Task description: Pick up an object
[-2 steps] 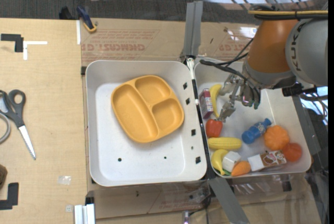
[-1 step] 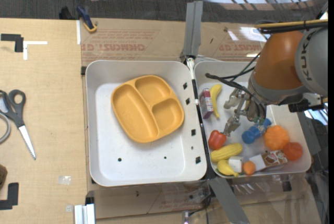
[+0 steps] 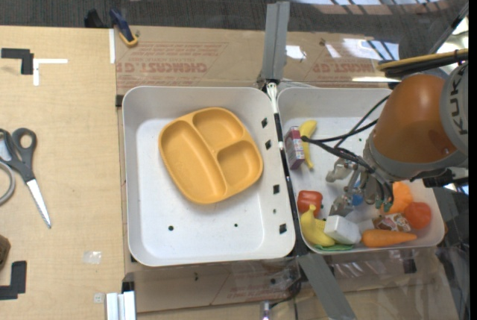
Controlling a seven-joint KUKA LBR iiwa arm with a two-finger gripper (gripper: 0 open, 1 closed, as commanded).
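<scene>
Right bin (image 3: 328, 106), lower part: toy foods heaped. White block (image 3: 343, 229), small, judged light, stiff, smooth; to be taken across flat sides. Gripper (image 3: 349, 199) poised just above; fingers' state cannot be told.

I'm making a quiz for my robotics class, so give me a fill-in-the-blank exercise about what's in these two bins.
1. The yellow divided plate lies in the ____ bin of the camera view.
2. That plate has ____ compartments.
3. The gripper hangs over the ____ bin.
4. The pair of scissors lies on the bench, ____ the bins.

Missing words: left; three; right; outside
</scene>
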